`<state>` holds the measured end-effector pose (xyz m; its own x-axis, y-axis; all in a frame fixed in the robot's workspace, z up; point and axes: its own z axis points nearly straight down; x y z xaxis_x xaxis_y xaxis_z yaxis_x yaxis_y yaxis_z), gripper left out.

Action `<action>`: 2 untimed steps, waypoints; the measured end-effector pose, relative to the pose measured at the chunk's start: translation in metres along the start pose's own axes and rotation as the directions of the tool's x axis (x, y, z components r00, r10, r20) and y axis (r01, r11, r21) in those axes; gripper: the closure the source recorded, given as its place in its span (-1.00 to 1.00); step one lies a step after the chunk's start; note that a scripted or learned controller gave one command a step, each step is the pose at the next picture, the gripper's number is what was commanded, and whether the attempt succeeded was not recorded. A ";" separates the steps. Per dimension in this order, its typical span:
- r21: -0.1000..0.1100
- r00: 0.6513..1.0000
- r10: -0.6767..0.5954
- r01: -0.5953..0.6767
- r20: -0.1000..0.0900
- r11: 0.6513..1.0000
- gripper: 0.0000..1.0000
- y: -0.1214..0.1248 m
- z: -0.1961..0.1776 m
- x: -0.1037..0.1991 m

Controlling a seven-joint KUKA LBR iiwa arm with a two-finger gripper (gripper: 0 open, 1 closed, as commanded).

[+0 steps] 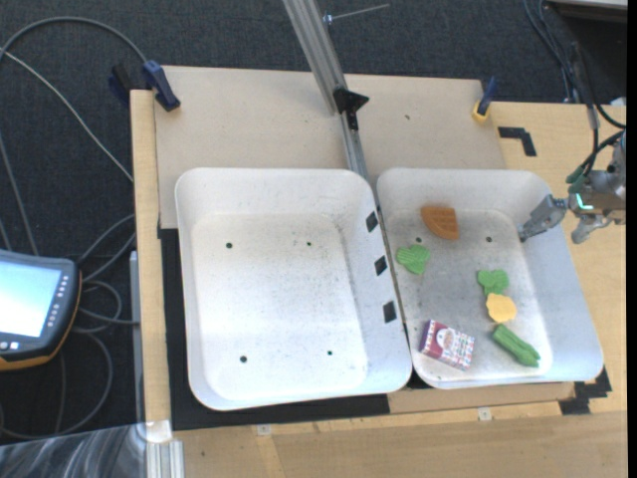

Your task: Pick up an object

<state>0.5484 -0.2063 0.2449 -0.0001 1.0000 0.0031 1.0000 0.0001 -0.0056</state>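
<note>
The right bin [557, 297] holds several small objects. An orange-brown piece [440, 220] lies near its back, and a green leaf-shaped piece [413, 259] sits to the left. A green piece [492, 280] touches a yellow one [501, 309], with a long green piece [516, 345] just below them. A red and white packet [447, 343] rests at the front. My gripper [557, 225] hangs over the bin's back right rim, open, with nothing between its fingers. It is well to the right of the orange-brown piece.
The left bin [199, 267] stands beside the right one, with black clips along the shared wall. A metal pole [318, 48] slants up from the back. Clamps sit at the bench's back corners. Cables and a handheld screen [30, 307] lie off the bench to the left.
</note>
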 end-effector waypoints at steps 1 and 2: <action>-0.003 1.000 -0.001 0.001 0.001 1.000 -1.00 0.001 -0.002 0.000; 0.002 1.000 0.000 0.000 -0.001 1.000 -1.00 -0.003 0.060 0.006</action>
<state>0.5449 -0.2003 0.1851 -0.0003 1.0000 0.0038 1.0000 0.0004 -0.0078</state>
